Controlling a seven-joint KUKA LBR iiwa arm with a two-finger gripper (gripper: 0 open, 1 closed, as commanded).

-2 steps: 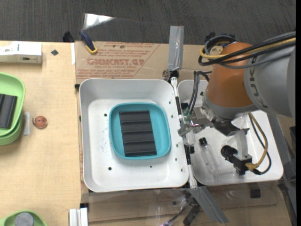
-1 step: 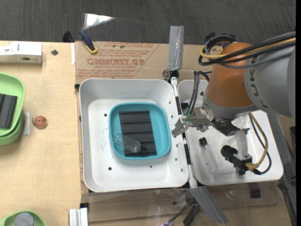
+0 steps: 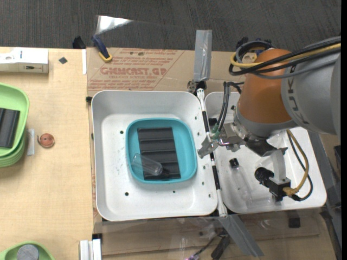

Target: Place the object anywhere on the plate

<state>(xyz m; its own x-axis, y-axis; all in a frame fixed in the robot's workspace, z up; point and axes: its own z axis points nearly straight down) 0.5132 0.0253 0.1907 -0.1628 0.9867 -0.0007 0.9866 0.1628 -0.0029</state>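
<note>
Gripper (image 3: 212,143) hangs over the seam between both bins, its grip state impossible to tell. At its nine o'clock, a clear plastic cup (image 3: 147,166) lies tipped on the black ridged object (image 3: 158,145) in the teal plate (image 3: 161,151).

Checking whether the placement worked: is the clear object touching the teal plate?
Touching. The camera view shows the clear object lying inside the teal plate, resting on its dark ridged insert.

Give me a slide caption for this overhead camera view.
KUKA arm over right bin; clear object lies on teal plate.
</note>
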